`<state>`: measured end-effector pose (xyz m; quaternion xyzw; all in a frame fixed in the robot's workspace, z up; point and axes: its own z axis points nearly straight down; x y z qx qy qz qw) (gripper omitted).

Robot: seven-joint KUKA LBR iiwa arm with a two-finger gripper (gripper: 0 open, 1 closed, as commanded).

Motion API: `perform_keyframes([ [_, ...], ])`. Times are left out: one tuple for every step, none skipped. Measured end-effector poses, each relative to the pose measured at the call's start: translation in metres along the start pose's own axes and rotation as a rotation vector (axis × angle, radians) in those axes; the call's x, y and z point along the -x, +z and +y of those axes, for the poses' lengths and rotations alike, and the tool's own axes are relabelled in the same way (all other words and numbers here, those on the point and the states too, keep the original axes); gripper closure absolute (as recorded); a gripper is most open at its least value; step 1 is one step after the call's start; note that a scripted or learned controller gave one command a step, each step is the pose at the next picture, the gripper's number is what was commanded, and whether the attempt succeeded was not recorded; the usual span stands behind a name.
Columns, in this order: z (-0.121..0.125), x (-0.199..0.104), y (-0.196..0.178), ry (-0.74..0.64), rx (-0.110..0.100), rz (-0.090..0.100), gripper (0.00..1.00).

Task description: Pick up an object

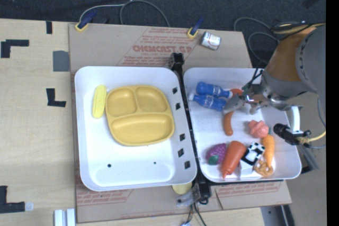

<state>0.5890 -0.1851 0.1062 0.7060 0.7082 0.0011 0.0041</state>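
Note:
The right bin [288,169] holds several toys: two blue bottles [211,96], an orange sausage [228,123], a pink piece [258,128], a large orange carrot [231,158], a purple grape bunch [215,153], a black-and-white block [253,153] and a slim orange piece [269,148]. My gripper [244,104] hovers over the upper middle of this bin, just right of the blue bottles and above the sausage. Its fingers look spread, open, with nothing between them.
The left bin [90,161] carries a yellow divided plate [140,115] and a yellow corn cob [99,101]. A small silver can [211,40] lies on the cardboard behind the bins. The grey and orange arm [294,63] covers the right bin's far right corner.

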Motion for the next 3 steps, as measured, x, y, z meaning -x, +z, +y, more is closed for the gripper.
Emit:
perform_keyframes([
  [0.057,0.009,0.021,-0.001,-0.008,0.003,0.0],
  [0.057,0.01,0.01,0.0,-0.002,-0.002,1.0],
  [0.079,-0.072,-0.084,-0.003,-0.003,0.005,1.0],
])
